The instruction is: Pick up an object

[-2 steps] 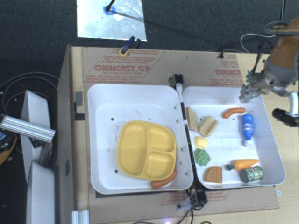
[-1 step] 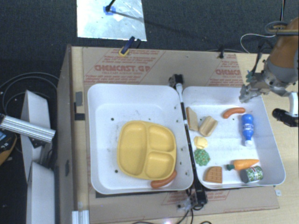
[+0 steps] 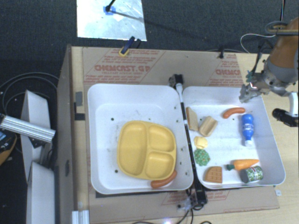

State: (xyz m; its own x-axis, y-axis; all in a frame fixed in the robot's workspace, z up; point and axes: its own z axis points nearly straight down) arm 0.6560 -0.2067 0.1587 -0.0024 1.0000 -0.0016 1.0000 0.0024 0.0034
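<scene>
Sausage (image 3: 233, 111) lies in the right bin (image 3: 273, 139), near the gripper (image 3: 246, 94). Whether the gripper grips anything, I cannot tell.

Fixed camera above the bench (image 3: 154, 62), slanted downward, both bins (image 3: 140, 94) in frame

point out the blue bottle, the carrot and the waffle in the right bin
blue bottle (image 3: 247, 129), camera view, on the middle of its blue body
carrot (image 3: 245, 163), camera view, on the middle of its orange part
waffle (image 3: 213, 175), camera view, on the centre of its gridded face
</scene>
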